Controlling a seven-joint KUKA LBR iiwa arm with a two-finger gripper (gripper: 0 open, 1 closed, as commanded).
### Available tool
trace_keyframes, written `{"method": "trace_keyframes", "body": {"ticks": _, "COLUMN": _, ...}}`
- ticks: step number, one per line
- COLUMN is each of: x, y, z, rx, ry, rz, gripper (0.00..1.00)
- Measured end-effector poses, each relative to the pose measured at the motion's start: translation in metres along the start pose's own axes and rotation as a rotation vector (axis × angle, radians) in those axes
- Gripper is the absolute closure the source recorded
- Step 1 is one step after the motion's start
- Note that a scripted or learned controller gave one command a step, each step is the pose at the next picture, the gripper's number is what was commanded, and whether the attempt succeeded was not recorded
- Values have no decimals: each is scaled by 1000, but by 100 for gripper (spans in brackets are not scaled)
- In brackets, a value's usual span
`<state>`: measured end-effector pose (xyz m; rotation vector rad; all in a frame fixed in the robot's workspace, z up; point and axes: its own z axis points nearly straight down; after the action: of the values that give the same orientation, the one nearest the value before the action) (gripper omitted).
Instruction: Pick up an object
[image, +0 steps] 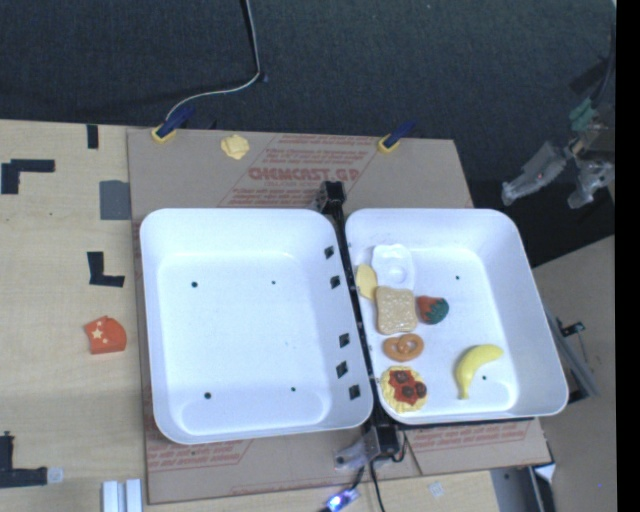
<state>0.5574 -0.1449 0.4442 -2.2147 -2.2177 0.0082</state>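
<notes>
The right bin (500, 240) holds several toy foods along its left side. These include a white piece (392, 265), a tan toast slice (395, 310), a red and green item (432, 309), an orange pretzel (403, 347), a small pizza (403, 389) and a yellow banana (476, 366). My gripper (553, 188) hangs open beyond the bin's far right corner, over the dark floor, well apart from the toys. Nothing is between its fingers.
The left bin (240, 300) sits beside the right one on a cardboard sheet (300, 170). A small yellow object (235, 147) lies on the cardboard behind the bins. On the wooden bench at the left rests a red-orange object (106, 335).
</notes>
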Motion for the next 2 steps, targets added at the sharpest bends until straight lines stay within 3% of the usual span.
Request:
{"method": "trace_keyframes", "body": {"ticks": 1, "x": 65, "y": 14, "z": 186, "rx": 2, "ry": 1, "rz": -3, "gripper": 0}}
{"method": "trace_keyframes", "body": {"ticks": 2, "x": 111, "y": 48, "z": 263, "rx": -7, "ry": -1, "rz": -2, "gripper": 0}}
